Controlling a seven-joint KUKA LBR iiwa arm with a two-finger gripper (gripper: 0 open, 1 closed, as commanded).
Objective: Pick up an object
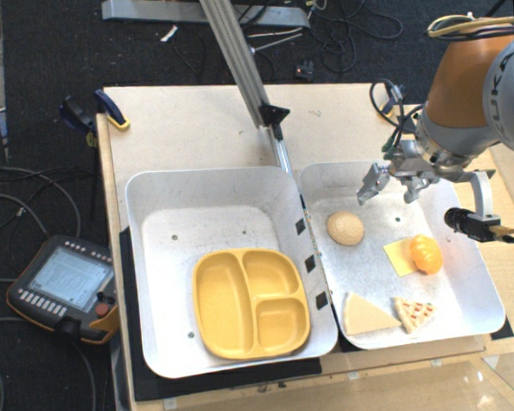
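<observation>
In the right bin [472, 317] lie a round beige bun [345, 229], an orange fruit [426, 254] resting on a yellow cheese slice [398, 257], a pale triangular wedge [366, 313] and a small waffle-patterned pizza piece [416, 313]. My gripper [392, 187] hovers over the bin's far part, up and to the right of the bun. Its two fingers are spread apart with nothing between them.
The left bin [153, 207] holds a yellow three-compartment plate [250, 303]. A slanted metal pole [241, 58] runs down to the divider between the bins. A teach pendant [64, 288] lies on the floor at the left, among cables.
</observation>
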